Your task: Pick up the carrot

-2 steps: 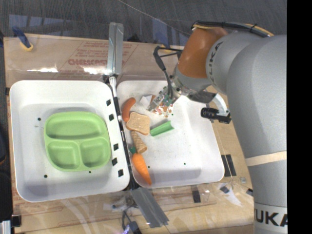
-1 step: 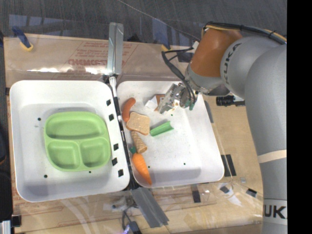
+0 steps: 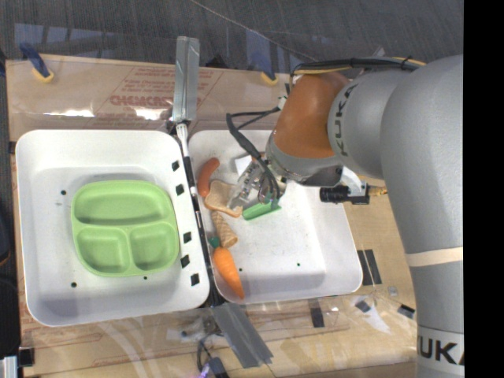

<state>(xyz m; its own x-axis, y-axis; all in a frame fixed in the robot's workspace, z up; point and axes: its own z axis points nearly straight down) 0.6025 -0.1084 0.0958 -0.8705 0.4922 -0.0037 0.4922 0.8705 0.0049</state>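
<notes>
Two shallow white plastic bins are sitting side by side on a tan bench, and I am reaching into the right bin (image 3: 335, 242) from the right

My grey arm with its orange band (image 3: 311, 120) is hanging over that bin, my two-finger claw (image 3: 256, 186) pointing down at a small green block (image 3: 261, 209) beside a tan slice of bread (image 3: 223, 199); I cannot tell how the claw is set. The orange carrot (image 3: 228, 270) is lying at the bin's near left edge, apart from my claw, just below a ridged tan cone (image 3: 225, 228). A reddish sausage (image 3: 207, 176) is lying above the bread. The left bin (image 3: 39, 211) is holding a light green divided plastic tray (image 3: 124, 227)
</notes>
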